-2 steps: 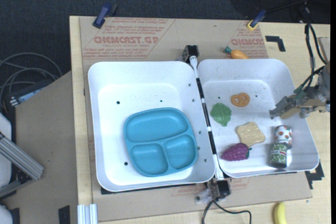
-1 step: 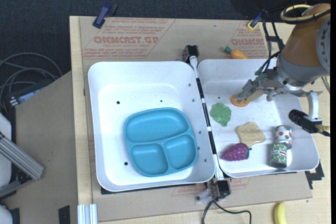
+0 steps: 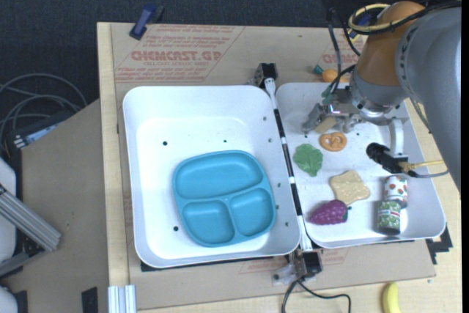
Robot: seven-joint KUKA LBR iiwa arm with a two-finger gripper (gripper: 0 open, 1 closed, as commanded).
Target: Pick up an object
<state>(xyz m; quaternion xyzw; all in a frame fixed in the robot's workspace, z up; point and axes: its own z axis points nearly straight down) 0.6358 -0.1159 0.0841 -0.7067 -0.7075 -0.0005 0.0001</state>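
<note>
Over the far part of the right bin (image 3: 434, 225), the tool (image 3: 335, 117) hangs at the end of the grey arm (image 3: 436, 59), which comes in from the right. Whether the tool is spread or pressed together cannot be told from this slant; nothing is seen pinched in it.

Just below the tool in the view, on its near side, lies the pretzel (image 3: 333, 141), flat on the bin floor. It is close under the tool's tip, but whether the two touch cannot be told. The pretzel is nearly round and a little wider than deep, so its long axis runs roughly left to right across the view; it points no clear way.

Near the pretzel, to its lower left, is a green leaf (image 3: 308, 159), beside the wall between the bins. Nearer the camera lie a toast (image 3: 349, 188) and purple grapes (image 3: 327, 212), close together. A can (image 3: 389, 217) stands upright at the bin's near right, well apart from the pretzel.

On the same table (image 3: 183, 55), the left bin (image 3: 146, 121) holds a blue divided plate (image 3: 220, 196).
</note>
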